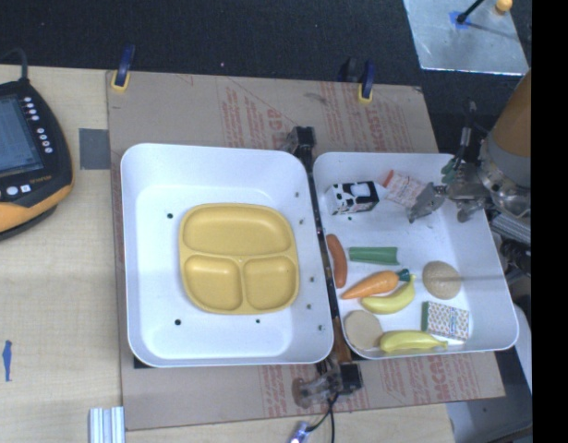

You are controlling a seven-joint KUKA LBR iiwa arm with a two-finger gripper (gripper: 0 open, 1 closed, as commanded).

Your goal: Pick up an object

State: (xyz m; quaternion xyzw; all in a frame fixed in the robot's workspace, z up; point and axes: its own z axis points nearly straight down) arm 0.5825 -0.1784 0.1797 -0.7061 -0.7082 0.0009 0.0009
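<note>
Cardboard covers a wooden bench (53,293) bearing two white bins, with dark floor beyond and a pendant (20,160) at far left; the left bin (145,330) holds a yellow tray (237,255). At the right bin's (491,266) upper right corner hangs the pincer (445,201), fingers spread and empty, seemingly approaching a pick. Just left of it lie a wrapper (402,188) and cow (351,197), with carrot (374,284), bananas (391,301) and more toys below-left, so it must next drop onto one and clamp.
</note>
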